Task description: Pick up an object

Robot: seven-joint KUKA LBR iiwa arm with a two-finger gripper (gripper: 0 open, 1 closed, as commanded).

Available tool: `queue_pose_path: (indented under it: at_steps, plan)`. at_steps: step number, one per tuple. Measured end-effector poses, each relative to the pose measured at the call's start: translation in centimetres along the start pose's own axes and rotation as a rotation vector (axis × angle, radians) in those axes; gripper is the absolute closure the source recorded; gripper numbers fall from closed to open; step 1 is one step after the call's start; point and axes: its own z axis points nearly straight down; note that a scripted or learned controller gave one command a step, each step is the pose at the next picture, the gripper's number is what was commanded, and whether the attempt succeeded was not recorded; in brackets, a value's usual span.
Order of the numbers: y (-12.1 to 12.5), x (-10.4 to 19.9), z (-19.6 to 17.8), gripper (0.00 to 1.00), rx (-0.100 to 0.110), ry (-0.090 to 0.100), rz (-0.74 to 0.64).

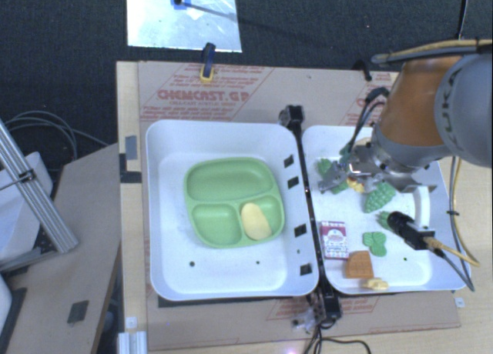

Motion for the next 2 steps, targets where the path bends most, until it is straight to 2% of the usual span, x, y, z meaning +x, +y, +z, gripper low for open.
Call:
queue_pose_path:
  at_steps: [1, 2]
  plan:
    - [-5.7, 5.0, 0.1, 0.00, 0.009, 0.005, -0.009]
    - [-7.0, -1.5, -0.4, 0.00, 0.005, 0.000, 0.002]
